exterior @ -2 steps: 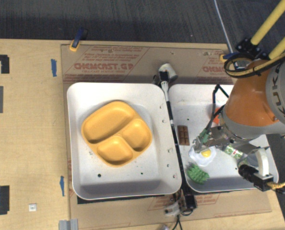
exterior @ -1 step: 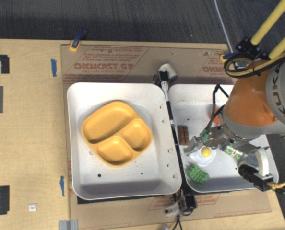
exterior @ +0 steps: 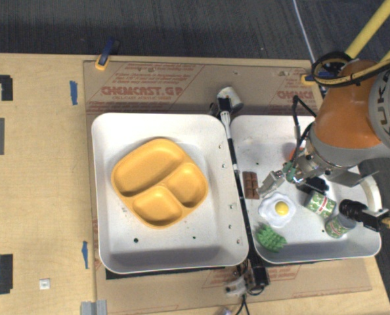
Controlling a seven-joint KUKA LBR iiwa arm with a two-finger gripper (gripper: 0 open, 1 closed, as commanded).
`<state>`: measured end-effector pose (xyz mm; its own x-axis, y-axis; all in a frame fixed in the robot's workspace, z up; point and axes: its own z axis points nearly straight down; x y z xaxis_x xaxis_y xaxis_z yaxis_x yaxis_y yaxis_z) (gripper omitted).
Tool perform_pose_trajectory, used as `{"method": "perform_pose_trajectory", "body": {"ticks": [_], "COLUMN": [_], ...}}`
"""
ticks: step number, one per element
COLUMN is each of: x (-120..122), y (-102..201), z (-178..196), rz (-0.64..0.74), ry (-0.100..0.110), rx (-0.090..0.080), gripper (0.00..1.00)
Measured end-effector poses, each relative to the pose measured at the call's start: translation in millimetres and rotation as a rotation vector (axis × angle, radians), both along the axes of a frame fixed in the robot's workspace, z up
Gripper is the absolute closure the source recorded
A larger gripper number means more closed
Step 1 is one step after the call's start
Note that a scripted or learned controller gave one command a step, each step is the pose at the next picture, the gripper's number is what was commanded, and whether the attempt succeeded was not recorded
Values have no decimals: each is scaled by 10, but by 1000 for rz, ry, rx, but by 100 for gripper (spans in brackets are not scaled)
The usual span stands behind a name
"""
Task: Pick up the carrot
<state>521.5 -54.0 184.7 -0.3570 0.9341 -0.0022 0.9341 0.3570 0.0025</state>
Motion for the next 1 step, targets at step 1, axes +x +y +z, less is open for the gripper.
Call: {"method": "perform_pose_trajectory", "body": {"ticks": [1], "x": [38], "y": [526], "z": [-1], "rz": [252], "ry": [3], "rx": [1], "gripper": [0]}}
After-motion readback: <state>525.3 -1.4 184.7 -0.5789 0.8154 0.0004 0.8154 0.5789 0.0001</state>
